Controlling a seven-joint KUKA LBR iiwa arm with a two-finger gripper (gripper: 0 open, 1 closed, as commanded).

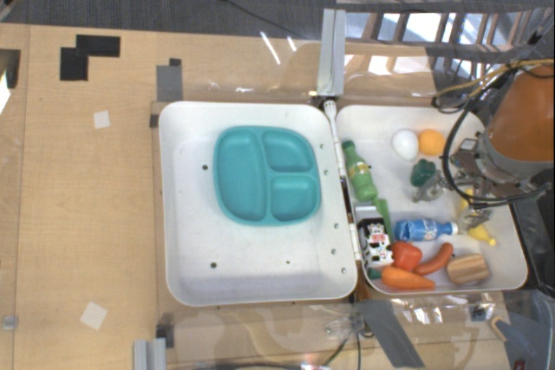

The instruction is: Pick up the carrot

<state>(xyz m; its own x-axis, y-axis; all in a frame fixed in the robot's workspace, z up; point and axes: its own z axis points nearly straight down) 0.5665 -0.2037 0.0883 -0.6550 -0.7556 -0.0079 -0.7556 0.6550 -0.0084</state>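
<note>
The carrot (406, 278) is an orange tapered piece lying flat at the front edge of the right bin (519, 273), just below a red pepper (406, 256) and left of a reddish sausage (435, 258). The arm comes in from the right, its orange band (522, 121) over the bin's right side. My gripper (444, 186) hangs low over the middle of the right bin, beside a dark green item (423, 172) and well behind the carrot. Cables and the wrist hide much of it.
The right bin also holds a green bottle (357, 173), a white egg (405, 143), an orange ball (431, 141), a blue bottle (425, 230), a cow-patterned box (375, 243), a wooden cylinder (466, 269) and a yellow piece (481, 234). A teal divided plate (266, 173) lies in the left bin (186, 273).
</note>
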